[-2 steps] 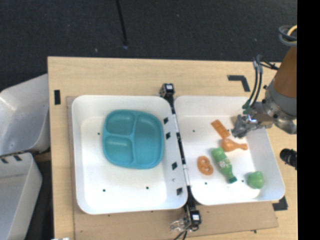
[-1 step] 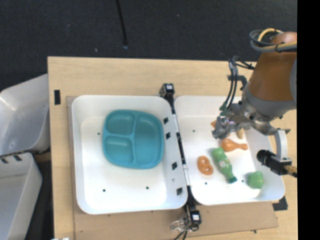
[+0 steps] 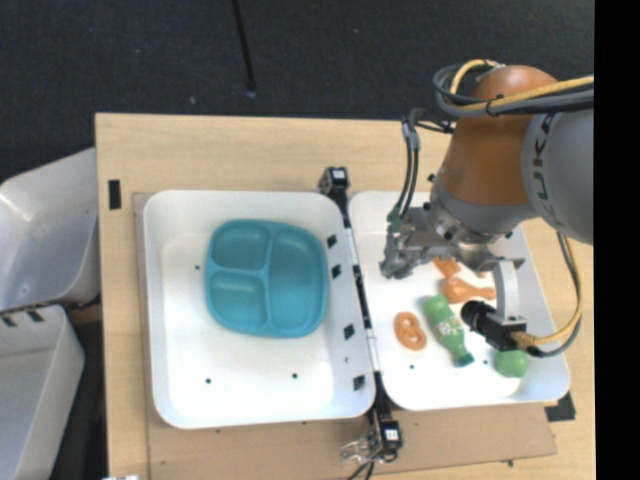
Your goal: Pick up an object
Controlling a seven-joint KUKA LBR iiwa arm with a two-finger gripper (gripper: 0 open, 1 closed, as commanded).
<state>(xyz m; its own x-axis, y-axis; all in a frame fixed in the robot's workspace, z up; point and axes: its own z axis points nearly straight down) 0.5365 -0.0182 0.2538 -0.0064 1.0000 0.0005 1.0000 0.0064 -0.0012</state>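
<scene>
Orange and green toys [image 3: 440,313] are scattered in the right bin [image 3: 400,388] (within reach), where the claw [image 3: 400,253] is lowered for picking, its state untellable.

**Obscured and cropped items, right bin**

- Gripper [image 3: 400,258]: finger state too small and dark to tell.
- Right bin [image 3: 440,393]: upper portion covered by the arm [image 3: 490,158].
- Orange pieces [image 3: 465,286]: partly under the wrist; shape unclear.
- Arm: cut off at the right edge.
- Grey-white units [image 3: 40,258]: cropped at the left edge.
</scene>
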